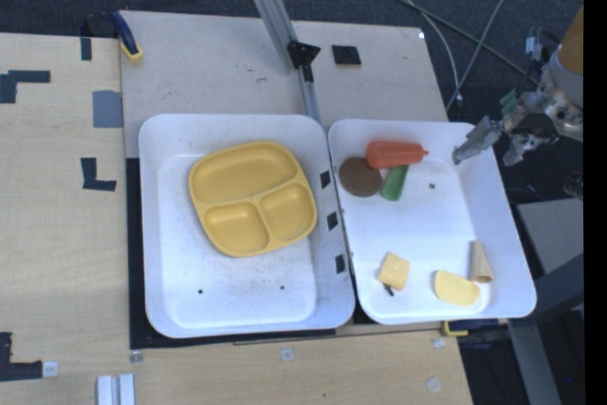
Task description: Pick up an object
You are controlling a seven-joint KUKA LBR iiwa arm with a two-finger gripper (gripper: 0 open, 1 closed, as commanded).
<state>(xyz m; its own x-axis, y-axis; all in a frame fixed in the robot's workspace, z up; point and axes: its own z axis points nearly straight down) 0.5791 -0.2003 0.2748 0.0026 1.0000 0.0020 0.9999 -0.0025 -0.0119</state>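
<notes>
The gripper [488, 139] hangs over the top right edge of the right bin [498, 204]. I cannot tell if it is spread or pressed together, and I see nothing in it. The toys lie in that bin — an orange hot dog [394, 153], a green piece [394, 182], a brown disc [360, 176], some yellow bits. So no pick is done; the grab and lift are left.

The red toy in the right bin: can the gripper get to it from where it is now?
Probably yes. The gripper hangs at the right bin's upper right rim, and the red toy lies uncovered to its left, white floor between them. A green piece and a brown disc crowd its lower side.
</notes>
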